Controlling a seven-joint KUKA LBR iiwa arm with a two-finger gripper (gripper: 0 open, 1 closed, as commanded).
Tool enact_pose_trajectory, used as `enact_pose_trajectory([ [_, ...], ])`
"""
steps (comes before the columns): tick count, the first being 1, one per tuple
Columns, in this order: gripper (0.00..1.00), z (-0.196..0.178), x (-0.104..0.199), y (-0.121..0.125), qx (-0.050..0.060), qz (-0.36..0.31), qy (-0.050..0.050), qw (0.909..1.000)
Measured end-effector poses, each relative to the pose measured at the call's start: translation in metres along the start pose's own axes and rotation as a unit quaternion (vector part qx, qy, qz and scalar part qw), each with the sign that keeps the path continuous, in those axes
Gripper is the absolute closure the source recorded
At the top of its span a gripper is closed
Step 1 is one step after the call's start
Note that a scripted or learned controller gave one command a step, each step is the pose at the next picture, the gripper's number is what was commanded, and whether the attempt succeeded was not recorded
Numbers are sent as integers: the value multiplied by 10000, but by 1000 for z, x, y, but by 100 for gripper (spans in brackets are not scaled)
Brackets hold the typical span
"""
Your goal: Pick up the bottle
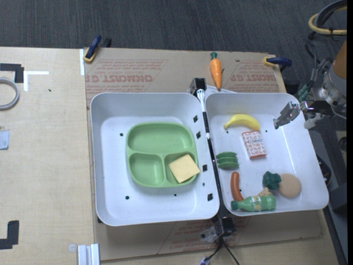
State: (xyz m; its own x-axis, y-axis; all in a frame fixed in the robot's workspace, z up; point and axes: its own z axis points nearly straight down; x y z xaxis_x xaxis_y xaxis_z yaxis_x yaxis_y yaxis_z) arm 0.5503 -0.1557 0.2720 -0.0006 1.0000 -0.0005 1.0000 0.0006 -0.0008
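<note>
The green bottle (253, 203) lies on its side in the right bin (309, 148), close to the bin's front edge, with its cap pointing left. My gripper (287, 115) hangs over the far right part of that bin, well away from the bottle and up-right of it. Nothing shows in the gripper. A brown round item (290, 185) and a broccoli piece (271, 180) sit just behind the bottle, and a red sausage (236, 185) lies at its left.
The right bin also holds a banana (241, 121), a red-and-white box (253, 145) and a green vegetable (227, 160). In the left bin (105, 164) a green divided plate (160, 142) carries a yellow block (183, 168). A carrot (215, 70) lies behind the bins.
</note>
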Motion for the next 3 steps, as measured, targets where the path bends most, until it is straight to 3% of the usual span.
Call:
enact_pose_trajectory([
  [1, 100, -9, 0, 0, -2, -8, -6, 10000],
  [2, 100, 26, 171, -27, 5, -41, -2, 10000],
  [3, 100, 14, 197, -73, 10, -589, 0, 9983],
])
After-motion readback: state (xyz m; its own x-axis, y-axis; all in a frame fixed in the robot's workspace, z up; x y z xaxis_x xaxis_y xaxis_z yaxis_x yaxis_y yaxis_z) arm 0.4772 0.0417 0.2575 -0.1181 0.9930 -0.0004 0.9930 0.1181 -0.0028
